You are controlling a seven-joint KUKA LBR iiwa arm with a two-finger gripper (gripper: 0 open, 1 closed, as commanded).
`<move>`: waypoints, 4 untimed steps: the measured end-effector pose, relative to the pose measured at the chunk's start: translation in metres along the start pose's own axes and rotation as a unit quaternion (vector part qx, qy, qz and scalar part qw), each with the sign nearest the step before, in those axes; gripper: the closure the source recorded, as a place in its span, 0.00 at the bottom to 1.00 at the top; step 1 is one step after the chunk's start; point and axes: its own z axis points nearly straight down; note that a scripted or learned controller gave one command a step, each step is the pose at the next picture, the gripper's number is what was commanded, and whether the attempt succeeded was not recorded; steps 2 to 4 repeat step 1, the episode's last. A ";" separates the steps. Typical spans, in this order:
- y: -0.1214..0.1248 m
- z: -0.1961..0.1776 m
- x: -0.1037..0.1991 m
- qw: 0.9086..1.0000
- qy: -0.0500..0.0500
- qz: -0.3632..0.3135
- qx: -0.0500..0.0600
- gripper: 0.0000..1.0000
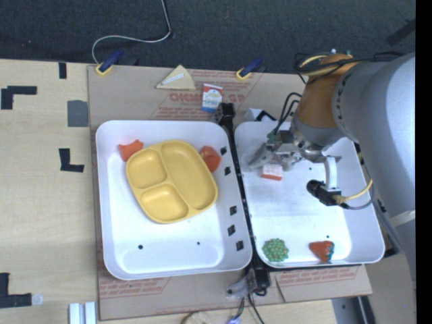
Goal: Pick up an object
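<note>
Positioning the Gripper Over the Right Bin for a Pick

We find the arm (364, 106) reaching in from the right, its orange band above the wrist, with the gripper (275, 155) lowered into the upper part of the right bin (351, 245). A small orange-and-white object (272, 173) lies just below the gripper, touching it or nearly so. We cannot tell whether the fingers are spread or closed, nor whether they have any purchase on the object (the wrist body and cables crowd that area), so we do not treat the object as held.

We judge this object the likeliest target, since the tool sits directly above it while the other items lie well apart. A green ball-like item (275, 250) and a red strawberry-like item (322, 250) rest near the front wall of the same bin, beyond the present reach of the tool.

The left bin (111, 241) bears a yellow divided tray (172, 181), set at a slant, with one orange piece (130, 148) at its upper left corner and another (211, 158) at its right edge. Both are tucked against the tray, which would make them awkward to approach from above. A small carton (212, 98) and a wedge-shaped item (177, 78) stand on the cardboard (94, 295) behind the bins, outside the working area.

We advise verifying the grasp on lift.
</note>
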 end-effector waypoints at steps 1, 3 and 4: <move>0.000 -0.009 0.000 1.000 0.000 0.000 0.000 1.00; 0.000 -0.009 0.000 1.000 0.000 0.000 0.000 1.00; 0.000 -0.009 0.000 1.000 0.000 0.000 0.000 1.00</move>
